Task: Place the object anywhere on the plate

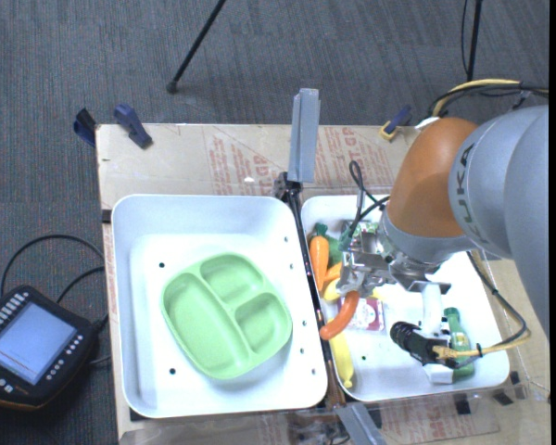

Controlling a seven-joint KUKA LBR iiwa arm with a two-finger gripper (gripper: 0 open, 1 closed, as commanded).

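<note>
A pale green divided plate lies in the left white bin with nothing on it. My gripper is low over the left part of the right bin, above a heap of toy food. An orange-red sausage-shaped piece lies slanted directly below the gripper, its upper end reaching up to it. Whether the gripper grips it is hidden by the wrist. An orange carrot and a yellow piece lie just left of the gripper.
A yellow banana-like piece lies near the right bin's front left corner. A pink and white packet sits under the arm, a green item farther right. The bins' shared wall separates heap and plate.
</note>
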